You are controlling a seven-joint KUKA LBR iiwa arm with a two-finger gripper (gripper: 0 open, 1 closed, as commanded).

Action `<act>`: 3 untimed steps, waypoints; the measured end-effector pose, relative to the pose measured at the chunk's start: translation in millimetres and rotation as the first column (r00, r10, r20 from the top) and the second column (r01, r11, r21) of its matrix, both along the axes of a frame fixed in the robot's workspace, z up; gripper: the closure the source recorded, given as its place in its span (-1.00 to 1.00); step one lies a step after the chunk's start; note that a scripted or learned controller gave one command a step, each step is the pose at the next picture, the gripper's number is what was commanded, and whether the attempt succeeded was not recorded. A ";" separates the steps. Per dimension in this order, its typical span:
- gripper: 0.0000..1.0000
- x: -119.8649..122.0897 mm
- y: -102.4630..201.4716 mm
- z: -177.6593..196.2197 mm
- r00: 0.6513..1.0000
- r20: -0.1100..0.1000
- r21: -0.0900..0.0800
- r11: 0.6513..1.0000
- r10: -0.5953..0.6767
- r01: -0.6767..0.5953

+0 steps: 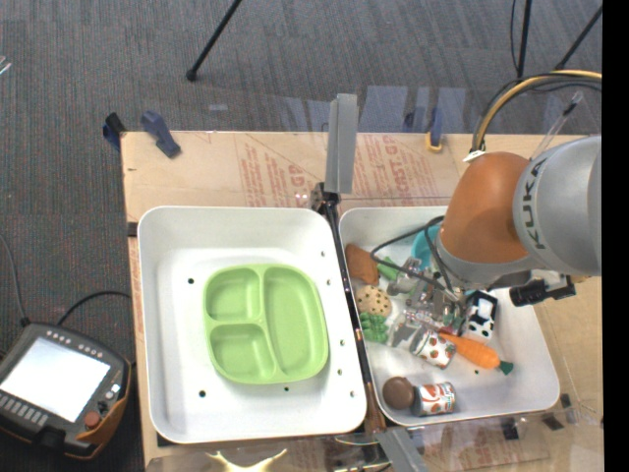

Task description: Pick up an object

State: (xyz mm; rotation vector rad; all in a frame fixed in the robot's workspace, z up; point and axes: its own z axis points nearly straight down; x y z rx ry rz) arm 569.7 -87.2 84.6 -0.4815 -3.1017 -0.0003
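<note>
My gripper (421, 315) reaches down into the right bin (536, 382) among a pile of toy food. Its metal fingers sit just above a small red and white can (433, 350) and beside an orange carrot (475, 352). A cookie with dark chips (372, 300) and green leafy pieces (374, 328) lie to its left. A brown oval toy (360, 262) lies farther back. Near the front edge lie a brown ball (398, 392) and a tomato can on its side (433, 398). A black and white cow toy (482, 314) sits to the right.
The left bin (167, 264) holds a green divided plate (265, 323). A grey upright post (342, 150) stands behind the seam between the bins. A teal object (425, 244) is partly hidden under the arm. A handheld controller (59, 386) lies on the floor at lower left.
</note>
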 end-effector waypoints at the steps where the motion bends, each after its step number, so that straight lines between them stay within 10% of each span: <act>1: -1.00 -78.1 -19.7 6.0 0.987 0.025 0.003 0.987 -0.161 0.161; 2: -1.00 20.9 -15.1 -0.6 0.975 -0.003 0.001 0.975 -0.223 0.223; 3: -1.00 -51.0 -49.2 -0.9 0.972 -0.004 -0.001 0.972 -0.235 0.235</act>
